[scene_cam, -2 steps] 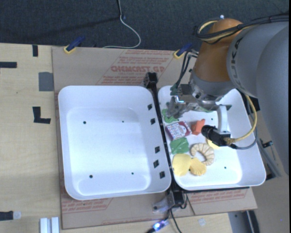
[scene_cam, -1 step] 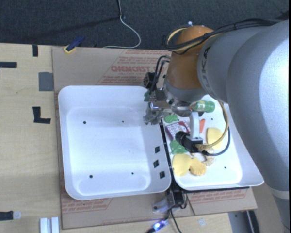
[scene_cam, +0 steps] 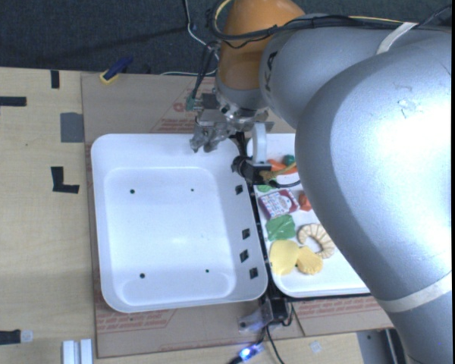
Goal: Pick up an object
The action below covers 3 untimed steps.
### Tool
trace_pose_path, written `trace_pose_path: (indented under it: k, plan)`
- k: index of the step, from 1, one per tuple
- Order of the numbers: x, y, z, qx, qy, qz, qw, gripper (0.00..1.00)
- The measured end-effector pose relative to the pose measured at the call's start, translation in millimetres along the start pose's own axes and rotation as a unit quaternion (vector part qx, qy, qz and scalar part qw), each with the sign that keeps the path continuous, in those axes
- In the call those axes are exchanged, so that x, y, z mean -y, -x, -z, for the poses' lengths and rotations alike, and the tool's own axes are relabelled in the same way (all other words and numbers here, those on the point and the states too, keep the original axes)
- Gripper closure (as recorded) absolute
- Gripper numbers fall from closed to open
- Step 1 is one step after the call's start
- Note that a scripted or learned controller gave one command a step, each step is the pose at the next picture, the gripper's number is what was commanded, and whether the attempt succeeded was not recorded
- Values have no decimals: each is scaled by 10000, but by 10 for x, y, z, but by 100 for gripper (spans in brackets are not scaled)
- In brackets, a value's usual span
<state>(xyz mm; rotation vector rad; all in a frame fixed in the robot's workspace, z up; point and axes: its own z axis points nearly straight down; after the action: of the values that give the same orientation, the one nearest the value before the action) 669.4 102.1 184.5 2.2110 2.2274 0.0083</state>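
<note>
While the grey arm [scene_cam: 364, 150] filled the right of the frame, its tool [scene_cam: 206, 139] hung over the far rim of the left bin [scene_cam: 106, 203], near the upper centre; how far it was open could not be told, and nothing showed in its grasp. The objects lay in the right bin [scene_cam: 326, 285], partly hidden under the arm: a green piece [scene_cam: 280, 225], a yellow piece [scene_cam: 283, 257] touching another yellow one [scene_cam: 310, 262], a ringed pale item [scene_cam: 315, 238], and a red-and-white packet [scene_cam: 274, 202]. Both bins sat on the brown tabletop [scene_cam: 30, 226].
</note>
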Motion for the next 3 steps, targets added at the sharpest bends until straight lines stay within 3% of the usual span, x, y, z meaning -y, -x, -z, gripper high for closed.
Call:
trace_pose_path:
  k: [2,3]
  plan:
    - [16,-1357,-137,2,-36,0,10000,100]
    - [36,-1302,-1072,27,-69,-25,10000,100]
